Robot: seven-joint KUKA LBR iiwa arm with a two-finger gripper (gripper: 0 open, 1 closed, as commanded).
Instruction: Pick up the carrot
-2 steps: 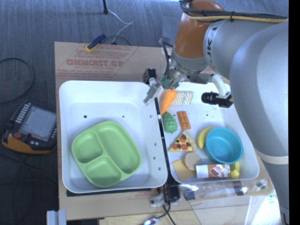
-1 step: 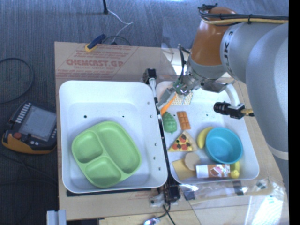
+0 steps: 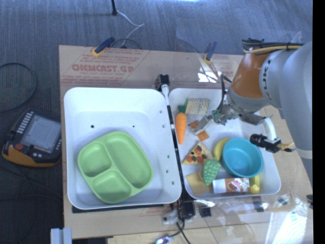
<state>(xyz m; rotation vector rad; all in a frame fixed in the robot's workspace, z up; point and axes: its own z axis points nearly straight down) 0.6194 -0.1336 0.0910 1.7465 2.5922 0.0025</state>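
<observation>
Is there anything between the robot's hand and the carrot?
In the camera view, bare white bin floor lies between the hand and the carrot. A small orange piece sits just below that stretch.

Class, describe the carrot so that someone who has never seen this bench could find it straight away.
Look in the right bin, the one crowded with toy food. Along its left wall, near the divider between the bins, lies the carrot: a small orange cone with a green top, lengthwise. Its neighbours are a pizza slice and a blue bowl.

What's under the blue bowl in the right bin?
A yellow banana pokes out from beneath the blue bowl on its left, with another yellow bit at its lower right. The rest is covered.
</observation>
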